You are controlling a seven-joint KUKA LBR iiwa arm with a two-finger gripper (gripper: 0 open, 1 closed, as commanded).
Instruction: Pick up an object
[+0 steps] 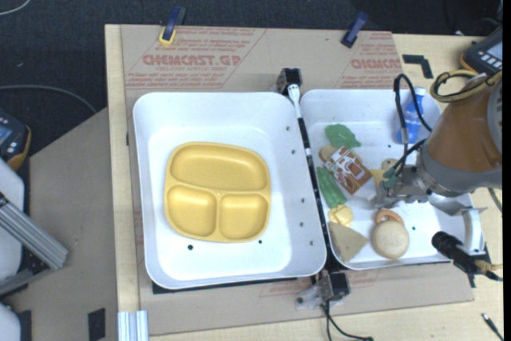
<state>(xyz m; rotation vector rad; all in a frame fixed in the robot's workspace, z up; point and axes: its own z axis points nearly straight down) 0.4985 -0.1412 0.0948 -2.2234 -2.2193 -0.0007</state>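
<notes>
Cluttered right bin (363, 101): gripper (390, 200), grip state unclear, risks nudging the round bun (390, 239) just below it.

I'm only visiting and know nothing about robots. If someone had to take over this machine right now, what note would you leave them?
Gripper: down low in the right bin, among the small items; whether its fingers are open or shut cannot be told, and nothing is seen held.
Things: right bin has a brown printed packet, green pieces, a yellow wedge, a beige round ball and a blue item near the arm. Left bin holds a yellow divided tray.
Done: arm is over the objects.
Left: grasp one object and lift it.
</notes>
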